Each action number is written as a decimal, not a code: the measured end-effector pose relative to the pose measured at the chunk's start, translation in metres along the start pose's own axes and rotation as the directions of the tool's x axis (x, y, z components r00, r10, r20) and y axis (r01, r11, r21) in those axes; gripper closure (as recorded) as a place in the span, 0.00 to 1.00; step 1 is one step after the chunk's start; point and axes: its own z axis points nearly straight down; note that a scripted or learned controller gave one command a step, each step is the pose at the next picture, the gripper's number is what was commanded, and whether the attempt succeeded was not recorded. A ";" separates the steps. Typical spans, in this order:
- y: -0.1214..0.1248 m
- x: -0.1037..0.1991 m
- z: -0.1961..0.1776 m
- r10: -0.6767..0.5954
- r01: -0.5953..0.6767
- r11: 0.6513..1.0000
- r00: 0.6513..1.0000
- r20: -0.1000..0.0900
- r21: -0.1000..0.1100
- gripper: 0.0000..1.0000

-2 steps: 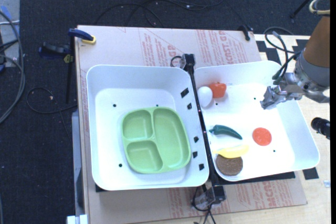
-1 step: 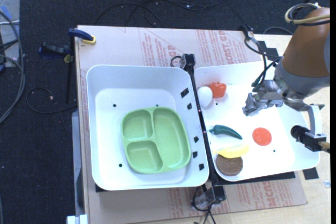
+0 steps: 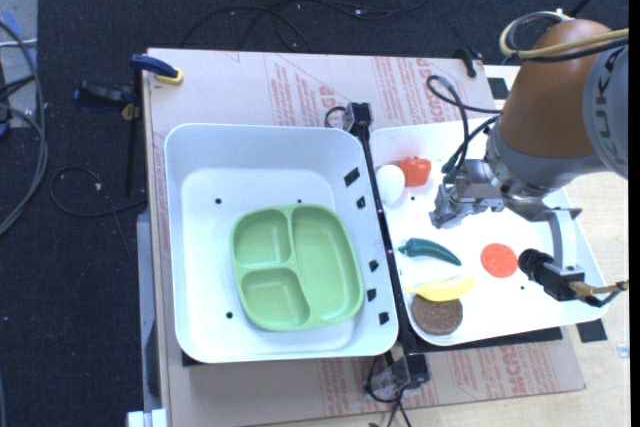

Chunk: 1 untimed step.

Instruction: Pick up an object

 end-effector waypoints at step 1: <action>0.001 0.051 0.011 0.001 -0.001 1.000 1.000 0.000 0.001 1.00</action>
